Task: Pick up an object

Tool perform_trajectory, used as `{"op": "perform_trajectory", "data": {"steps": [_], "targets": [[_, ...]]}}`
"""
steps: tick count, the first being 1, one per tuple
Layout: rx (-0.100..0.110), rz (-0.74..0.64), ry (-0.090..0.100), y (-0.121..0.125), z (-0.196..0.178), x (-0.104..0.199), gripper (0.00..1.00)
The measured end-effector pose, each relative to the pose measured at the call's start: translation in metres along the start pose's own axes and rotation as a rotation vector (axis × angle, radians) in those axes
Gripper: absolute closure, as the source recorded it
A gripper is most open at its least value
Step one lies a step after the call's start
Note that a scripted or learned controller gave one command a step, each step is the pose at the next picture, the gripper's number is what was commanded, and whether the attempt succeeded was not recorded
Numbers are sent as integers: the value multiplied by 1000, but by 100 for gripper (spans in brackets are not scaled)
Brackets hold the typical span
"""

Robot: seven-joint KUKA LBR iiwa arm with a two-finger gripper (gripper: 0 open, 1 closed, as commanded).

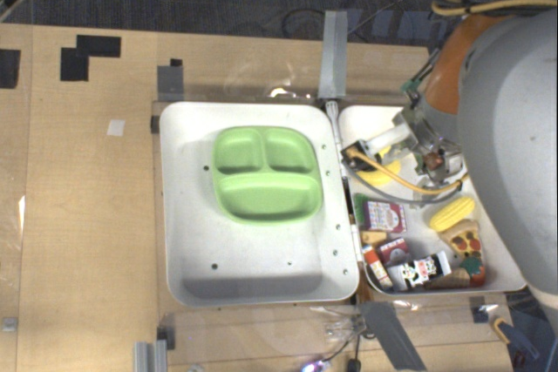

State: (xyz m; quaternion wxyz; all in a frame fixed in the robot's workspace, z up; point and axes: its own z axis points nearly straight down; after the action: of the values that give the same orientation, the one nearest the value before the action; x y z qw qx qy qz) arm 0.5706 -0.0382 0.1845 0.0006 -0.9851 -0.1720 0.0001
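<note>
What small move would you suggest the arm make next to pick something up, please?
Probably a short descent: the pincer hangs over the right bin, above the clutter, with the yellow corn toy lying just toward the near side. Nothing visibly sits in it yet.

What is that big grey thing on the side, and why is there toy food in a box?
The big grey thing is a robot arm with an orange band near its wrist. The camera hangs above the bench and looks down at a slant. At the arm's end is a gripper, like a hand with two fingers, and it hangs over the right bin. I can't tell whether it holds anything. That bin has small toys: a yellow corn cob, a banana, a little red and green packet and more. The left bin has a green plate with three sections. The robot's job is picking one thing up.
</note>
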Motion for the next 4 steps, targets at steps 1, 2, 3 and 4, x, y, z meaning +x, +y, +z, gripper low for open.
{"op": "perform_trajectory", "data": {"steps": [1, 2, 3, 4], "targets": [[0, 141, 2, 7, 0, 43, 0], [0, 141, 0, -16, 0, -65, 0], [0, 135, 0, 0, 1, -6, 0], [0, 139, 2, 9, 0, 61, 0]]}}
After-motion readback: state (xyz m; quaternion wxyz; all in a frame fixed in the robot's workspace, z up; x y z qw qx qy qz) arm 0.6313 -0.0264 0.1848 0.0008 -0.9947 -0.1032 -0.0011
